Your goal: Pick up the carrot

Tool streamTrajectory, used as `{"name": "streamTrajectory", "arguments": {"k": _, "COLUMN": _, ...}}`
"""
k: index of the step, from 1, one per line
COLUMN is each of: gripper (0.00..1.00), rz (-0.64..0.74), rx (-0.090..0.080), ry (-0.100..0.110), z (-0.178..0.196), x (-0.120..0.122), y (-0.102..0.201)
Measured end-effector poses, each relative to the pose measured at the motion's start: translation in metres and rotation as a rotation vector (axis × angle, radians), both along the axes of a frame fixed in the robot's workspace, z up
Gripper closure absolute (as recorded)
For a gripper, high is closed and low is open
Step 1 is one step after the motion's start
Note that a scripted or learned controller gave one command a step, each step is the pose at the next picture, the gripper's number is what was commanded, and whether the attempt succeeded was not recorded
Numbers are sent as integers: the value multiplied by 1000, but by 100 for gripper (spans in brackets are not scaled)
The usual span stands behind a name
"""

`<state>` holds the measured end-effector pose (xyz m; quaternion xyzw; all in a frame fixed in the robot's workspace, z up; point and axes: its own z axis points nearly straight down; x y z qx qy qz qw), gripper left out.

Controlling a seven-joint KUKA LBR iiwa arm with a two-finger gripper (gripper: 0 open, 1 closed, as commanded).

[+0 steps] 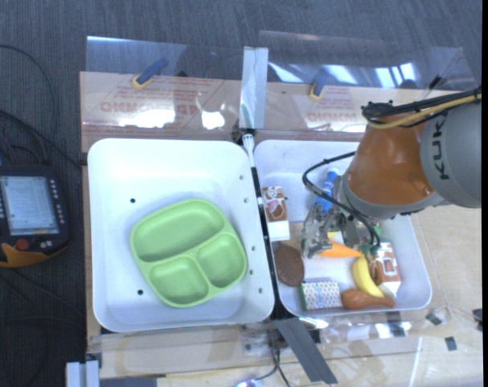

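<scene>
Listing what you have on the worktop: two white bins side by side, the left bin (114,216) carrying a green divided plate (189,251), the right bin (417,285) carrying the clutter. Item of interest, the carrot (343,251): orange, lying flat near the middle of the right bin, long axis running roughly left to right, the narrow end apparently toward the left. Beside it on the right, a banana (365,276); below that, a brown sausage-like piece (364,299); to the left, a dark brown round item (289,264) and a small patterned packet (320,293); a small carton (274,203) stands near the dividing wall. Gripper (324,236): low in the right bin, directly beside the carrot's left end and slightly above it in the view. You cannot tell how wide it stands, nor whether it has hold of anything; the wrist and cables crowd it. Expect the coming move to turn on closing across the carrot's short width, not along its length.
</scene>
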<state>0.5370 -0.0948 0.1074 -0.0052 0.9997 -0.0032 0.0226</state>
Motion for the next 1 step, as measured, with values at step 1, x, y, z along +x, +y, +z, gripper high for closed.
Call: {"name": "streamTrajectory", "arguments": {"k": 1, "gripper": 100, "rz": -83, "rx": 8, "ry": 30, "z": 138, "x": -35, "y": 48}}
